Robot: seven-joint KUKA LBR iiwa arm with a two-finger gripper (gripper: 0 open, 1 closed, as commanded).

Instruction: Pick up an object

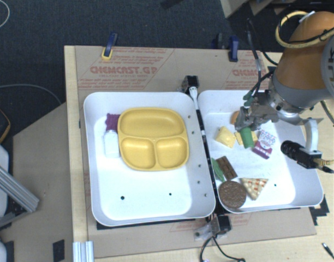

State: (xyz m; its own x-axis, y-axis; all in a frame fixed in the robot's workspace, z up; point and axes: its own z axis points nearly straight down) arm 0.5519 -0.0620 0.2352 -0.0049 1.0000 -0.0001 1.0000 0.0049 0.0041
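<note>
Two shallow white bins on a cardboard-topped bench, the arm reaching into the right one.

The left white bin holds a yellow three-compartment plastic tray, with a purple and white packet touching its left edge. The right white bin holds a pale yellow wedge, a dark brown bar, a round brown disc and a toy pizza slice. The gripper sits low over a small green block; whether it grasps anything I cannot tell.
</note>
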